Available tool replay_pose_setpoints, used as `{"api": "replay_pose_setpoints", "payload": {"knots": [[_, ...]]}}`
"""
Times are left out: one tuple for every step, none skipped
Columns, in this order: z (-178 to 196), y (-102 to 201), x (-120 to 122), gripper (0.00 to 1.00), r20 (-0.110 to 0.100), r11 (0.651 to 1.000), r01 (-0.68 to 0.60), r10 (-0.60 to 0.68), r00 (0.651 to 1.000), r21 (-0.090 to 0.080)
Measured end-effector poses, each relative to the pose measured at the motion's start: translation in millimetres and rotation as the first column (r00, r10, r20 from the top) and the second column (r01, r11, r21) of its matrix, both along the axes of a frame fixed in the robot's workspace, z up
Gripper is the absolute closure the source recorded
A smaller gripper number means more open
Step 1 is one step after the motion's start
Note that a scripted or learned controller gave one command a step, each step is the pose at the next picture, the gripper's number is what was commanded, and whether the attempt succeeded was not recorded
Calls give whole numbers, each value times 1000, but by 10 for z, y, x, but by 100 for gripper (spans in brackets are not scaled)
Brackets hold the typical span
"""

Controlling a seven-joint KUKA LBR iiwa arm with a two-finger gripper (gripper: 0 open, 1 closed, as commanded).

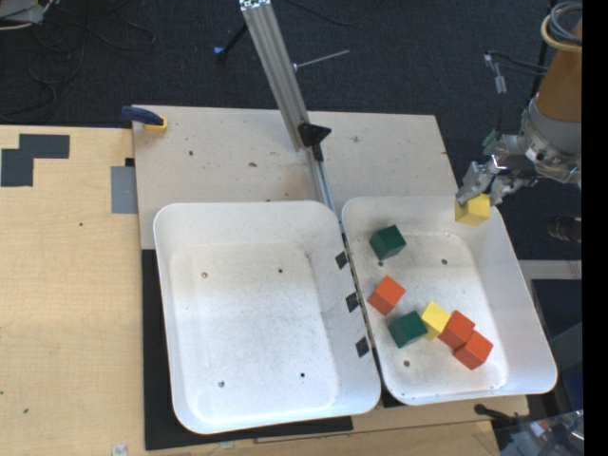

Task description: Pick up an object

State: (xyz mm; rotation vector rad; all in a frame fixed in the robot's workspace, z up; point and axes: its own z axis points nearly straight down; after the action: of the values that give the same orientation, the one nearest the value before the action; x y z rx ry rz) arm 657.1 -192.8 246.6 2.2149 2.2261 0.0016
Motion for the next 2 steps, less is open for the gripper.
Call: {"api": "replay_pose_setpoints", "payload": {"knots": [[68,534,-116,100,-5,1000,0,0,1000,3],[114,1043,-189,100,-6,1000,0,0,1000,3]]}}
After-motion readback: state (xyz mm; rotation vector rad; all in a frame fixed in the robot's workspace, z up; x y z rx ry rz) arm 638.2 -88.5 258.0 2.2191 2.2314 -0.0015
